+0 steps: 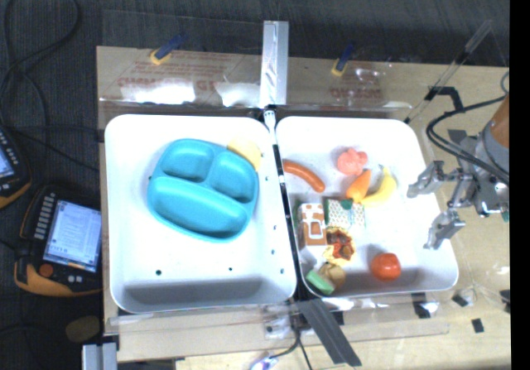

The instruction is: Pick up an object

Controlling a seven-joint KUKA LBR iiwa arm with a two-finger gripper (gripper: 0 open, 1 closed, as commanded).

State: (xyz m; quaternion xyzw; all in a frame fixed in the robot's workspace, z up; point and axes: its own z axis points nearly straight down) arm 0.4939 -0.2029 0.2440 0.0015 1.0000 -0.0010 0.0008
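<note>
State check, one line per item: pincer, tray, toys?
pincer: open, holding nothing, over the right bin's right rim
blue tray: right side up in left bin, compartments bare
tomato: resting in right bin, apart from pincer
sausage: lying flat near divider
banana: touching carrot

A divided tray (204, 188) lies in the left bin (124, 219); toy foods (335, 223) crowd the right bin (414, 153).
</note>
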